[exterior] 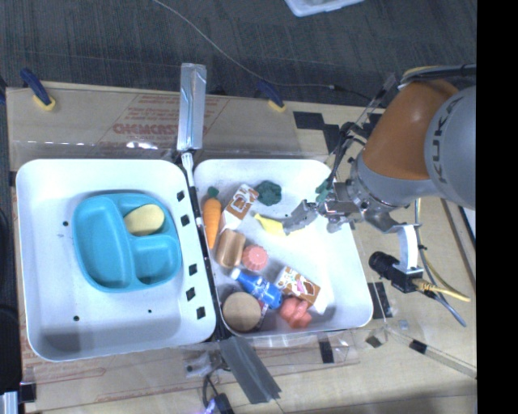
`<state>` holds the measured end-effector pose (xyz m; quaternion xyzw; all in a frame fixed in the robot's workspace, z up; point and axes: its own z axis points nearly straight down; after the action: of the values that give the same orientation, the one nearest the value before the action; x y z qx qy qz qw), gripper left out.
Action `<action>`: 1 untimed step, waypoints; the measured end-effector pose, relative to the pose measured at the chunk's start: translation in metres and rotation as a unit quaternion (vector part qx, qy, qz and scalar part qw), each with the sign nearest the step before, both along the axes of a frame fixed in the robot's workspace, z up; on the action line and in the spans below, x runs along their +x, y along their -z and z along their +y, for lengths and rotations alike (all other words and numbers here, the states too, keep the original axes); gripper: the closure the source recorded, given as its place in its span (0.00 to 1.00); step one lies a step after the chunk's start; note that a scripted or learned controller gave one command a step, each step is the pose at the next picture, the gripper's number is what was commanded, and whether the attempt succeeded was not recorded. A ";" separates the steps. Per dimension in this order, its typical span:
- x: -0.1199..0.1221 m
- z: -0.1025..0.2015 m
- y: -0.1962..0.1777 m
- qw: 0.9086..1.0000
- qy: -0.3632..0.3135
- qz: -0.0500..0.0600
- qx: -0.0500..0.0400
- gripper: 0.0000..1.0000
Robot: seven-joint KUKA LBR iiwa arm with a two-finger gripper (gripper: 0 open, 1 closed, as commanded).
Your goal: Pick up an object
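Gripper point(312, 215): hung over the right bin point(344, 267), near its right wall; whether its fingers stood apart or together could not be told, and nothing showed between them. Yellow wedge point(270, 223): just beside the fingertips, to their left. Dark green piece point(269, 192): near, above the wedge. Carrot point(212, 223): along the bin's left wall. Also there: snack packet point(241, 202), blue bottle point(259, 287), brown ball point(241, 311). Left bin point(48, 323): blue tray point(105, 242) bearing a yellow lump point(145, 219).

At twelve o'clock a pale crumpled object point(322, 6) is cut off by the top edge. The small printed cartons' point(240, 202) labels are too blurred to read.
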<state>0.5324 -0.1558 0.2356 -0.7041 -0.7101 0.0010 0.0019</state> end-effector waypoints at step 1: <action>0.054 0.025 -0.046 0.992 -0.129 -0.002 -0.001 0.00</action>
<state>0.5863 -0.1304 0.2817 -0.6064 -0.7952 0.0003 -0.0004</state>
